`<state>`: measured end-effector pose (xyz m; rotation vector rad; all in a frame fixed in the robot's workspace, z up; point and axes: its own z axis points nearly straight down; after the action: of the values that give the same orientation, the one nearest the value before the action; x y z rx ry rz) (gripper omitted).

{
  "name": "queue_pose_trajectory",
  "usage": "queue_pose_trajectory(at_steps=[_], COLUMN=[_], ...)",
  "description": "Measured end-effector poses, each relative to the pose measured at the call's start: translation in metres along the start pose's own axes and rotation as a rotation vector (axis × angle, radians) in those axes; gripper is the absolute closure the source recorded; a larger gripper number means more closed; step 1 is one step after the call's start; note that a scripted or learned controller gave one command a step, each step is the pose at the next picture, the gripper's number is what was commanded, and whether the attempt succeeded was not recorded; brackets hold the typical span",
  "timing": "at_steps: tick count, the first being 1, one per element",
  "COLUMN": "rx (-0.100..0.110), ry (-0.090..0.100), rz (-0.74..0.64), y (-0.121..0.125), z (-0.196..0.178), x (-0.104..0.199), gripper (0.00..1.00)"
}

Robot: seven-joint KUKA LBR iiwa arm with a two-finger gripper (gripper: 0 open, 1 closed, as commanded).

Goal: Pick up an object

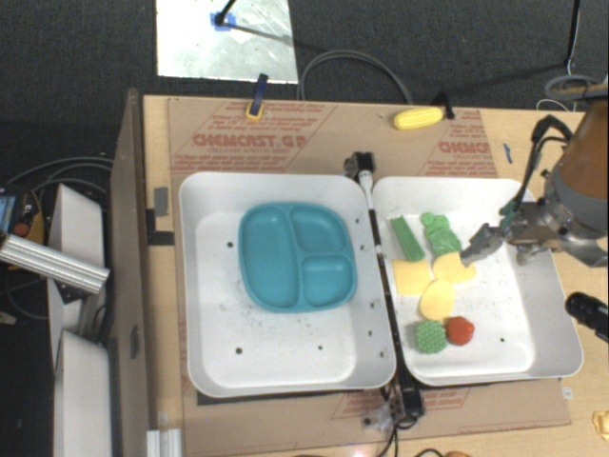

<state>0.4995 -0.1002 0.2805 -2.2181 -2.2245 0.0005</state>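
The right bin [533, 355] holds several toy foods: a green bar [408, 238], a bumpy green piece [440, 232], a flat yellow square [412, 277], two yellow rounds [452, 268] [438, 300], a green knobbly ball [430, 336] and a red ball [461, 330]. My gripper [479, 244] reaches in from the right and hangs just right of the upper yellow round and the bumpy green piece. Nothing shows between its dark fingers.
The left bin [214, 350] holds a blue divided plate [296, 256]. A yellow banana-shaped object [418, 117] lies on the cardboard behind the bins. The arm's grey body [576, 193] stands over the right bin's right edge.
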Motion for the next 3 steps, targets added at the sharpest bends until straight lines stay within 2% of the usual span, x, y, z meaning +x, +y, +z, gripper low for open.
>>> queue_pose_trajectory(at_steps=[1,2,3], rx=[0.0,0.001,0.002], ry=[0.0,0.002,0.001], rz=[0.001,0.005,0.003], y=[0.063,0.013,-0.014], z=[0.089,0.2,0.197], x=[-0.013,-0.022,-0.017], gripper=[0.0,0.0,0.0])
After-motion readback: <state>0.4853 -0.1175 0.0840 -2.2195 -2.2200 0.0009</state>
